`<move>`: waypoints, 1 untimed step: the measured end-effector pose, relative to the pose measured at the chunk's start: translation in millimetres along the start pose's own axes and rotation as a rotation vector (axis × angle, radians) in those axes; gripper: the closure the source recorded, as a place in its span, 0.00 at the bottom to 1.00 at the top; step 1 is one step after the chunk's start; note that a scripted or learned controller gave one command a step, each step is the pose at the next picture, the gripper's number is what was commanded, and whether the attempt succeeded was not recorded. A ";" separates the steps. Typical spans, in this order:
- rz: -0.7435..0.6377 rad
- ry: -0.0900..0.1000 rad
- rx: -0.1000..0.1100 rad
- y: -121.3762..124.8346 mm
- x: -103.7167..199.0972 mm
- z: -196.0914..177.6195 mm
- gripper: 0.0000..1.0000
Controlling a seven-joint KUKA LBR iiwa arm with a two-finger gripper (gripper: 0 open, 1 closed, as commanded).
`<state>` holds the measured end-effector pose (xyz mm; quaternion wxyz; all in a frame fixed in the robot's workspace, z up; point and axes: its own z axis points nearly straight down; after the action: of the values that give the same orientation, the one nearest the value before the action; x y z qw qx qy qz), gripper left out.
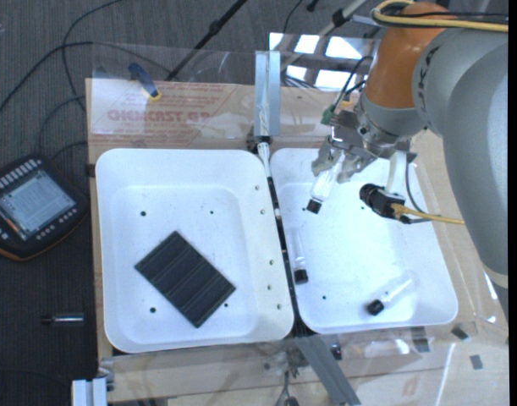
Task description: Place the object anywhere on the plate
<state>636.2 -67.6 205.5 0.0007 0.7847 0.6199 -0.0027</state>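
Note:
A dark ribbed rectangular plate (pixel 186 278) lies flat in the left bin (pixel 123 167), turned at a slant. My gripper (pixel 334 171) is over the upper part of the right bin (pixel 427 311). It is shut on a clear tube with a black cap (pixel 319 190). The tube hangs tilted from the fingers, cap end down and to the left. It is well apart from the plate, across the wall between the bins.
Two more clear, black-capped tubes lie in the right bin, one (pixel 391 294) at the front right and one (pixel 298 257) along the left wall. A black fitting with a yellow cable (pixel 381 200) hangs beside the gripper. A pendant (pixel 28 203) rests left of the bench.

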 end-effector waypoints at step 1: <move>0.266 0.002 0.002 1.0 91.8 -4.5 1.00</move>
<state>658.5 21.5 209.5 -0.0004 0.8601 0.5102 -0.0025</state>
